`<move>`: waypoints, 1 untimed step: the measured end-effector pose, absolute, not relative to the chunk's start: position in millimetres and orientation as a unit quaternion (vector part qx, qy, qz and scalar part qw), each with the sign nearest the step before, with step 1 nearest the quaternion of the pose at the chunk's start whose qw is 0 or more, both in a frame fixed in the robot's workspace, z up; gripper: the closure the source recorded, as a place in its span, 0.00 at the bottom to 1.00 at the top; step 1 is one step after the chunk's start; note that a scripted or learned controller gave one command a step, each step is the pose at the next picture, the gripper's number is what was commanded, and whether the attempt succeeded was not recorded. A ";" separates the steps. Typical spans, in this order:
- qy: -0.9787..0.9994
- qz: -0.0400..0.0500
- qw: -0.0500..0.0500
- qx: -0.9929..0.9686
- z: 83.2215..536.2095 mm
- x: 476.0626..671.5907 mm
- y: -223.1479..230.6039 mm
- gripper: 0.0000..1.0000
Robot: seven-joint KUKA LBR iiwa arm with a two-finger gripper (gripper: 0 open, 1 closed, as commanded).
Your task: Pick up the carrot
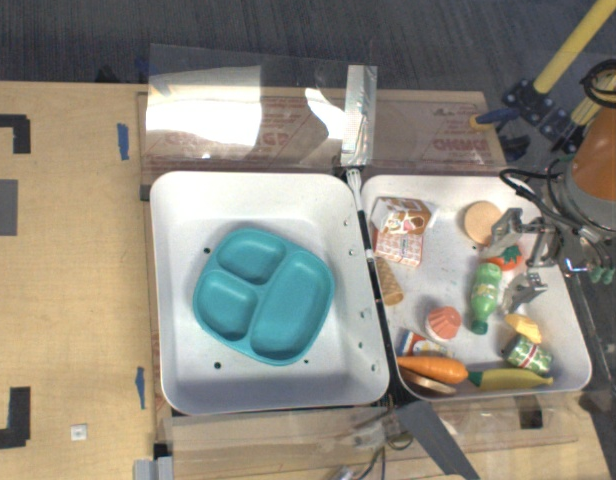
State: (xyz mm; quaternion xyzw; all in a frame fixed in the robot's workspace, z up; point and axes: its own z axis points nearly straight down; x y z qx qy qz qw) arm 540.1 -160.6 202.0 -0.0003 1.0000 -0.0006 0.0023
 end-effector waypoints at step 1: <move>0.997 -0.001 0.005 0.074 97.9 545.4 -178.8 0.00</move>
